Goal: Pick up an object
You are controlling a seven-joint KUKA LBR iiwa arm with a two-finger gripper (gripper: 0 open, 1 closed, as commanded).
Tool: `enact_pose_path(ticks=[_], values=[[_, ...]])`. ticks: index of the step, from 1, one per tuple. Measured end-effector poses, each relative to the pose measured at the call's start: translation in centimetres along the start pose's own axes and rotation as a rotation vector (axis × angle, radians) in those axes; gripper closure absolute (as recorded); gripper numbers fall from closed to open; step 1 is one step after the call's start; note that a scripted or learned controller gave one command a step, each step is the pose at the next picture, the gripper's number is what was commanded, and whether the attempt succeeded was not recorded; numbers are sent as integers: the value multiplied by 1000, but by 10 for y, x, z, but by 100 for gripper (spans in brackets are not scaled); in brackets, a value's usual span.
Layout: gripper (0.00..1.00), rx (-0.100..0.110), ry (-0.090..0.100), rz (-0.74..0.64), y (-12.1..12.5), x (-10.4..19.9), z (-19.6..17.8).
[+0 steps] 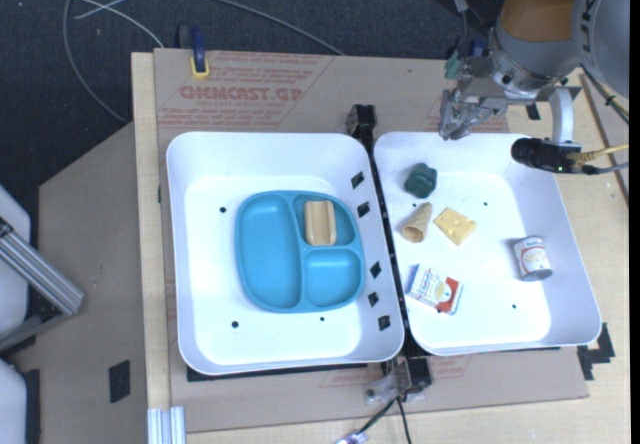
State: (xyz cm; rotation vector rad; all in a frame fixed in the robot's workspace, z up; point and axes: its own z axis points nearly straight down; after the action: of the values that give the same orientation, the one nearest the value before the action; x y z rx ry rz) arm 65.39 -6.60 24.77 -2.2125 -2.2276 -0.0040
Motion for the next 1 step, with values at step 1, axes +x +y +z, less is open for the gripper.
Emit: enact_pose_path(ticks=[1], values=[[100,1,0,1,-3,51,-5]])
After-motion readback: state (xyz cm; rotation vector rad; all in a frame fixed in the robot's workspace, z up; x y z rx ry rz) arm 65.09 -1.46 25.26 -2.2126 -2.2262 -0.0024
